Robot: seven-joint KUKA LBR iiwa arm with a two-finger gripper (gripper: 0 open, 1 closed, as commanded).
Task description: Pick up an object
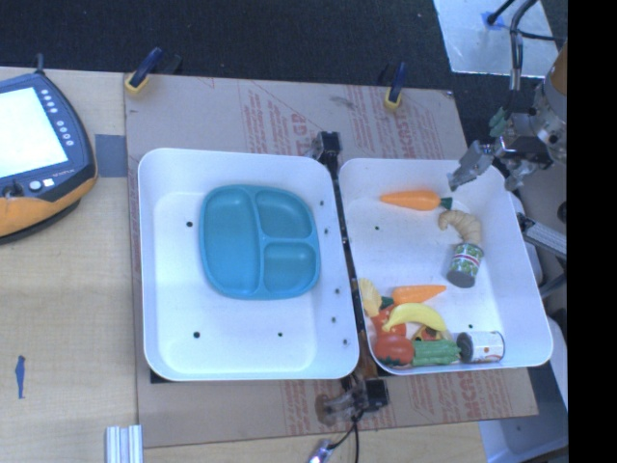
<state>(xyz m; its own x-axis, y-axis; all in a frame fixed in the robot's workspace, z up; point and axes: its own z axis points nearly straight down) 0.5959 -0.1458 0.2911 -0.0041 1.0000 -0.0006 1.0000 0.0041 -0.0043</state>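
Carrot (412, 200) is the piece I'd call nearest to being picked, and nothing has been lifted yet as far as I can judge. From my seat, the gripper (466, 174) hangs at the far right corner of the right bin (525, 258), its tip pointing down and left; whether its two fingers are spread or closed I cannot tell, and I see nothing between them. The carrot lies just beside and below-left of the tip, flat on the bin floor, apart from it. A little further down from the tip sit a beige ginger-like piece (462, 224) and a small can (465, 263). Well beyond those, at the near edge, is a heap of toy food (410, 328) and a second can (482, 346). Away to the left, the left bin (164, 258) holds a blue divided plate (259, 241). So the descent, the grasp and the lift all remain.
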